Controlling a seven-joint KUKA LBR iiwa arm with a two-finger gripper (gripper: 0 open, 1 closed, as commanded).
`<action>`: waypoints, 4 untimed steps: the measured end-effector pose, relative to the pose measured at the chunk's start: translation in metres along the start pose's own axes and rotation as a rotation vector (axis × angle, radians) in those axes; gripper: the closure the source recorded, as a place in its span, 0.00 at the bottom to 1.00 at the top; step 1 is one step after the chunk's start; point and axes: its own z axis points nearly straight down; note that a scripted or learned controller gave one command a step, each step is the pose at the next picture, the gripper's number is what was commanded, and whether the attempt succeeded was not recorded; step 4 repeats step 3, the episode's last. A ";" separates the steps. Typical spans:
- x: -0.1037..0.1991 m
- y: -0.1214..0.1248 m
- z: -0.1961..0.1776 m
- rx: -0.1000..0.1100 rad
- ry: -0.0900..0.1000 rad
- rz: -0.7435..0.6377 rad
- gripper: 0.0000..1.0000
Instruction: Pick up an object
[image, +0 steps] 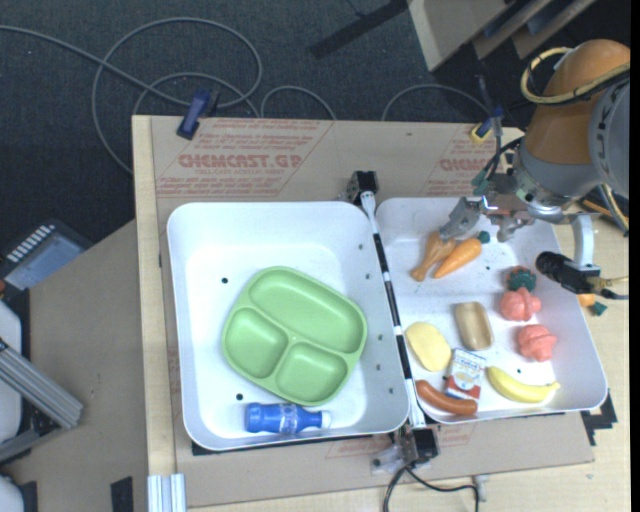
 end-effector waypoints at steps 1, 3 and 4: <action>-0.002 0.002 0.082 0.001 0.000 0.001 0.00; 0.053 -0.008 -0.021 -0.005 -0.001 -0.001 1.00; 0.053 -0.008 -0.021 -0.005 -0.001 -0.001 1.00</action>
